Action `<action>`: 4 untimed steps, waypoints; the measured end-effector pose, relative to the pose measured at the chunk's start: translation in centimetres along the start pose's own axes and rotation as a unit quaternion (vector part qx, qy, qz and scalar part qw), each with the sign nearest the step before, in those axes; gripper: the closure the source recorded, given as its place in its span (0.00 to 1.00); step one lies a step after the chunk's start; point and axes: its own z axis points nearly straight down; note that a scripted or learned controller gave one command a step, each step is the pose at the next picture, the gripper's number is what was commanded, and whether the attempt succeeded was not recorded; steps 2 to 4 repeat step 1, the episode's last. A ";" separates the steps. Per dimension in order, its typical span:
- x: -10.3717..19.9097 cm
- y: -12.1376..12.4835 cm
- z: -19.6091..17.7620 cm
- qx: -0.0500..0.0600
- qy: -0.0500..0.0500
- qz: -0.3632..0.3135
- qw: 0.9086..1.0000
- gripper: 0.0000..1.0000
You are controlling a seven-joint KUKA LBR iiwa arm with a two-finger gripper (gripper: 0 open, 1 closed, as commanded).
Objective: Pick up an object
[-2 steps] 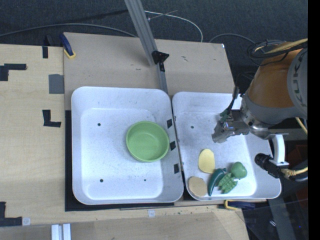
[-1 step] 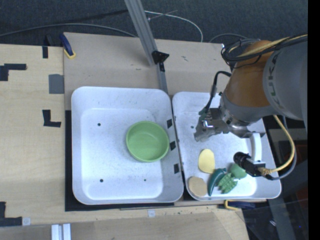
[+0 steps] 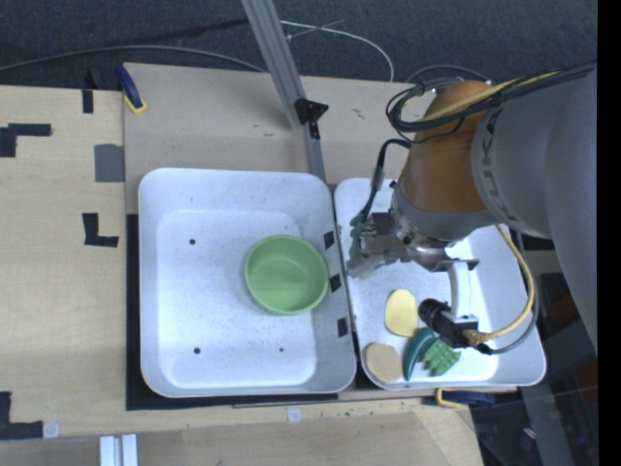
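My gripper (image 3: pixel 367 249) hangs low over the left side of the right bin (image 3: pixel 514 352), close to the wall it shares with the left bin. The grey arm and its orange band cover most of the right bin's far half. Just in front of the gripper lies a pale yellow oval piece (image 3: pixel 401 311). A tan oval piece (image 3: pixel 382 360) rests in the right bin's near left corner. Beside it sits a teal and green ridged toy (image 3: pixel 432 353). A green bowl (image 3: pixel 285 274) stands upright in the left bin (image 3: pixel 175 260), right of its middle.
A grey metal pole (image 3: pixel 277 56) slants down from the top to the far edge between the two bins. Black tape marks and a blue and yellow clip (image 3: pixel 130 87) lie on the bench to the left.
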 end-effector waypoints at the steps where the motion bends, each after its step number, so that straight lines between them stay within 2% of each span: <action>1: 5.3 0.1 -1.0 -0.001 0.000 -0.001 1.000 1.00; 4: 5.3 0.1 -1.0 -0.001 0.000 -0.001 1.000 1.00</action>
